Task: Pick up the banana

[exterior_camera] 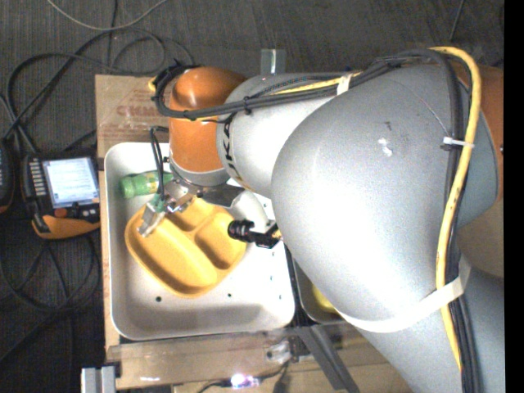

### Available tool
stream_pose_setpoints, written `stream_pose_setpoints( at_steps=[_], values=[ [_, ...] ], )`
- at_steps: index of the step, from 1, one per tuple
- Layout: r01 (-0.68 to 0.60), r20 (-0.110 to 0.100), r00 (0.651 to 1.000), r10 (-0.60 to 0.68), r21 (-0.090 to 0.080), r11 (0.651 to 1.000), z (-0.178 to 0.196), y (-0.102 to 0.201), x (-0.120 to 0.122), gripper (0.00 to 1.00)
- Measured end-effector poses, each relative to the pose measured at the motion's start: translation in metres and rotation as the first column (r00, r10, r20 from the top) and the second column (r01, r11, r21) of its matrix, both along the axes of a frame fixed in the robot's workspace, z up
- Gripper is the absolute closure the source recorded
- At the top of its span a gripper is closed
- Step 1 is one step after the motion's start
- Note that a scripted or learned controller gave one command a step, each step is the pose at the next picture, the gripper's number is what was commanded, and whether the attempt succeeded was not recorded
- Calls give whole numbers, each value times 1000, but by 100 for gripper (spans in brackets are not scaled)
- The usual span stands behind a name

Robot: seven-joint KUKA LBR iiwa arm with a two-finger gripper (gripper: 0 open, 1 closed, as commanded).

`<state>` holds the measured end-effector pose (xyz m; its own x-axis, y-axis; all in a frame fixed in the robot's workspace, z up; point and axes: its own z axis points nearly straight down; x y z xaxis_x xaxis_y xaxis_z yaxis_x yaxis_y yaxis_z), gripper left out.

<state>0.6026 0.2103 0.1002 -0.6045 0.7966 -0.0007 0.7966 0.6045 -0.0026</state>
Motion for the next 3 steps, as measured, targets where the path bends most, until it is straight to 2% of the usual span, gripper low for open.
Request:
stream_pose_setpoints(
  at_steps=[1, 2, 3],
  values=[
    [87, 3, 996, -87, -1, 996, 151, -71, -9, 0],
    [-28, -3, 1000, 28, 1, 1000, 53, -70, -77, 0],
    [-97, 9, 995, 97, 4, 995, 9, -31, 23, 0]
  ],
)
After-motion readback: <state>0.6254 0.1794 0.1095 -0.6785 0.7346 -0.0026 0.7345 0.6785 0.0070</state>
